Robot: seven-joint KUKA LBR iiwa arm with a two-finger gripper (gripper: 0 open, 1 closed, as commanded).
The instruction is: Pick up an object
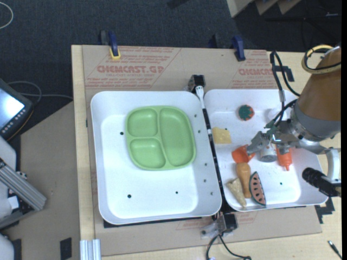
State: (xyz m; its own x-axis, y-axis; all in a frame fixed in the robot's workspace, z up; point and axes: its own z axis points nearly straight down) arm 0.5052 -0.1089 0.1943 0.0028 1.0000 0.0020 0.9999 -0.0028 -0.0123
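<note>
My gripper [260, 148] hangs low over the middle of the right bin [303, 196]. A red-orange piece [239, 155] lies right at its left tip, touching or nearly touching it. An orange carrot-like piece [285, 158] sits just to the gripper's right. Toward the bin's front lie an orange-tan piece [244, 172], a pale tan piece [236, 190] and a watermelon slice [257, 189]. A yellow block [220, 135] rests near the bin's left wall, and a green and red ball [245, 112] sits toward the back.
The left bin [108, 188] holds a green divided plate [160, 137]. The arm's orange band [324, 85] and grey wrist cover the right bin's right side. Black cables [280, 80] run over the back right. Blue clamps [113, 43] hold the bench's far edge.
</note>
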